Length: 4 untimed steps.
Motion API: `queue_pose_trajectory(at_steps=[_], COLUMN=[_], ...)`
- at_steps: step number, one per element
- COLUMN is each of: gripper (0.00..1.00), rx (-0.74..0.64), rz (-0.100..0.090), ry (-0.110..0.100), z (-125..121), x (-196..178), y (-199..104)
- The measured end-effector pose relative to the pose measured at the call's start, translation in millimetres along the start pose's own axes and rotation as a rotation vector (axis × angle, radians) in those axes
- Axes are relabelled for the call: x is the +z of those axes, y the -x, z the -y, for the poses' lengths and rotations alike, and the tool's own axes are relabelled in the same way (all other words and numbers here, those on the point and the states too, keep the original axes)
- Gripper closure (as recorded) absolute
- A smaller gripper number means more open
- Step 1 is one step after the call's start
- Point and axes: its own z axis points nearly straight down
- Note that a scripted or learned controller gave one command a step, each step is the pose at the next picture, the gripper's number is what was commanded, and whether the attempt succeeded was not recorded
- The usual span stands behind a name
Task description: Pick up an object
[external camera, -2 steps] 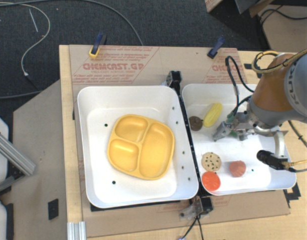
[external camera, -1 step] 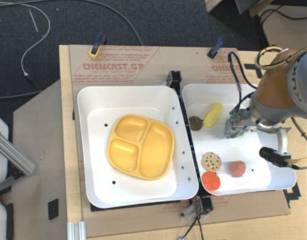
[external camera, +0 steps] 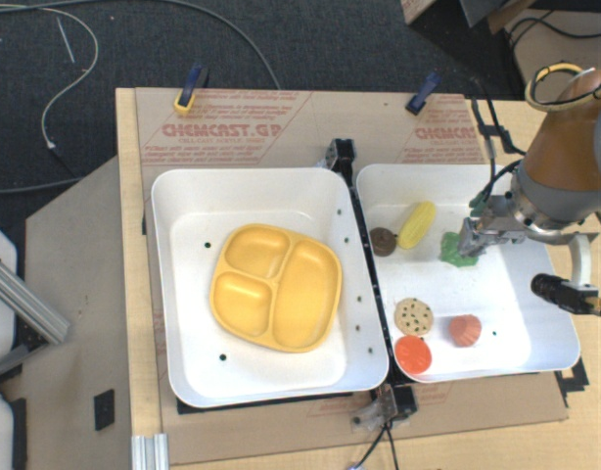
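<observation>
On the table (external camera: 134, 262) stand two shallow white bins side by side. The left bin (external camera: 173, 262) carries a yellow plate (external camera: 276, 287) with three compartments, which lies near the middle of that bin, a little toward its front edge. The right bin (external camera: 535, 346) carries several small things. A yellow corn cob (external camera: 417, 223) lies near the back edge of this bin, tilted, and just beside it toward the left wall is a small brown round thing (external camera: 383, 241). Near the front left corner there is a cookie (external camera: 413, 315) with dark dots, and an orange-red round thing (external camera: 413, 355) touches it on the front side, right at the front rim. A pinkish-red thing (external camera: 465, 330) lies apart from these two, more to the middle of the front part. The arm (external camera: 565, 155) reaches over the right side of the right bin, and its hand (external camera: 471, 245) is low over a green thing (external camera: 457, 253), which lies in the back half of the bin, to the right of the corn cob and near it. The hand seems to touch the green thing or to be just above it, but the view is poor there, and I cannot tell if the hand is apart, together or clamped on the green thing. Two blue clamps (external camera: 190, 88) sit on the back edge of the table.
</observation>
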Motion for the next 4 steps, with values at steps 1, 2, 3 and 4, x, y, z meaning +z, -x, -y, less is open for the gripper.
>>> queue_pose_trajectory(at_steps=[1,2,3,4], gripper=[1.0,1.0,1.0,1.0], rx=[-0.002,-0.001,-0.007,-0.006], rz=[0.0,0.001,-0.003,-0.004], ry=[0.002,0.002,-0.002,-0.009], z=[-5.3,-6.9,-16.7,-22.5], x=[-45.8,-100.0,-100.1,-81.0], y=[-5.3,-5.3,-65.9,-122.6])
